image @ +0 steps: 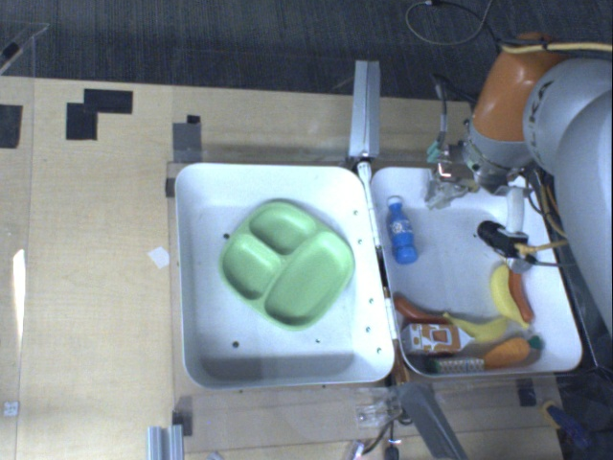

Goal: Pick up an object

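Observation:
My gripper [444, 190] hangs over the far part of the right bin [450, 257], with nothing visibly held. A blue bottle [400, 230] with a white cap lies just to its left, near the bin's left wall. Along the near and right sides lie a yellow banana [500, 291], an orange-red sausage-like piece [523, 299], a second banana [479, 328], an orange carrot [508, 353], a small brown and white carton [437, 337] and a red piece [412, 307].
The left bin [206, 257] holds a green three-part plate [287, 263]. A metal divider post [365, 113] stands between the bins at the back. The grey arm [565, 142] covers the right bin's far right corner.

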Robot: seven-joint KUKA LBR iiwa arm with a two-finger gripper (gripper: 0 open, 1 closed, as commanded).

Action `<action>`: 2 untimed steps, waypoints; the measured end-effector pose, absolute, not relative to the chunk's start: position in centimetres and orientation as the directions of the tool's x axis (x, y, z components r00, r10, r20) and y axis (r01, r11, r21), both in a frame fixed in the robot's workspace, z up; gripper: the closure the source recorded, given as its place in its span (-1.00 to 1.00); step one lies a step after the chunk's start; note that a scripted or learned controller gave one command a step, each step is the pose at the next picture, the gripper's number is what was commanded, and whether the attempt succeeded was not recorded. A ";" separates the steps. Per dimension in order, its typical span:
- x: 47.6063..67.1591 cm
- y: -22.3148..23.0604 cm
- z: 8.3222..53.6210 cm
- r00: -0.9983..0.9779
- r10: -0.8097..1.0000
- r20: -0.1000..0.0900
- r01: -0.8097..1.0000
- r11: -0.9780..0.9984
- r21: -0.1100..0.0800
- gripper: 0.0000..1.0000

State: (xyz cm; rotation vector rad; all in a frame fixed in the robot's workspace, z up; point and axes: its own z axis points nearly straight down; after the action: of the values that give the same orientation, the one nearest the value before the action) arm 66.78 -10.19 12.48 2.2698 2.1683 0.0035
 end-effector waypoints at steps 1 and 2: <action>65.3 -9.8 13.4 -0.094 0.996 0.000 0.996 0.094 0.004 1.00; 62.0 -13.1 22.4 0.100 0.995 -0.001 0.995 -0.100 0.007 1.00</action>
State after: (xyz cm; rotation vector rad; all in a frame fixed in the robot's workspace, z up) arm 61.98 -13.08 22.42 2.3249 2.1040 0.0064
